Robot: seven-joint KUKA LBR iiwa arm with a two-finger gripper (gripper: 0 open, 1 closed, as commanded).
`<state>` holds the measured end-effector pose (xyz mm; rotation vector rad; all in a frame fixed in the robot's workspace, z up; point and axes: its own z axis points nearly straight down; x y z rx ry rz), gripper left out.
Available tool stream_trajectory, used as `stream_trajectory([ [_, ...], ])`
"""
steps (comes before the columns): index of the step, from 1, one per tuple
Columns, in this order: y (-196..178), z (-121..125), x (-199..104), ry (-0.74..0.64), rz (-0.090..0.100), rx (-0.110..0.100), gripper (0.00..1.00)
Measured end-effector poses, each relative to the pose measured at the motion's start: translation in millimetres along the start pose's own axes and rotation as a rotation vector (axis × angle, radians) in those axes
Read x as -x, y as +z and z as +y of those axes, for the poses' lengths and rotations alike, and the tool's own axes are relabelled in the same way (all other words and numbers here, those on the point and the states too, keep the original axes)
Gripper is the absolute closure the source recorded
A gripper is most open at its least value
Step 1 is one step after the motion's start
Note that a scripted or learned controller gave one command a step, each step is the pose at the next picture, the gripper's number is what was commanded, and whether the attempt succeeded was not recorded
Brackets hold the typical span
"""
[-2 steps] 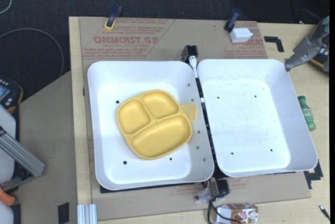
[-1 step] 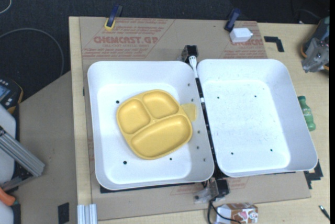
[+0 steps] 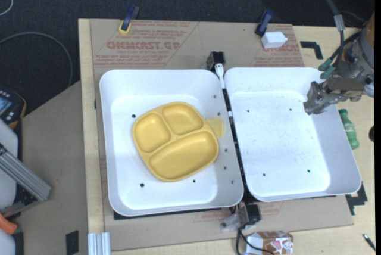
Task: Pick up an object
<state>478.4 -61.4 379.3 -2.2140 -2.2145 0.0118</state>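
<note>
A yellow plate (image 3: pixel 175 140) with three compartments lies flat in the left bin (image 3: pixel 113 128), a little right of its middle. A small yellow piece (image 3: pixel 215 127) sticks out from under the plate's right edge. My gripper (image 3: pixel 314 102) hangs over the right bin (image 3: pixel 280 146) near its far right wall, well away from the plate. Nothing shows in its grasp. A green object (image 3: pixel 349 127) lies along the right bin's outer right rim, just below and to the right of the gripper.
Both bins rest on a cardboard sheet (image 3: pixel 178 42) held by blue clamps (image 3: pixel 128 18) at the back. A small white block (image 3: pixel 274 40) sits behind the right bin. A black fitting (image 3: pixel 216 61) marks the seam between the bins. Cables hang above the arm.
</note>
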Motion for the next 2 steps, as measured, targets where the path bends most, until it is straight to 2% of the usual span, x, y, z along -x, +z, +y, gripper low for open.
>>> stream_trajectory([
  [1,-1,1,-77,-0.009,0.001,0.01,1.0],
  [2,-56,0,-173,-0.012,0.002,0.02,1.0],
])
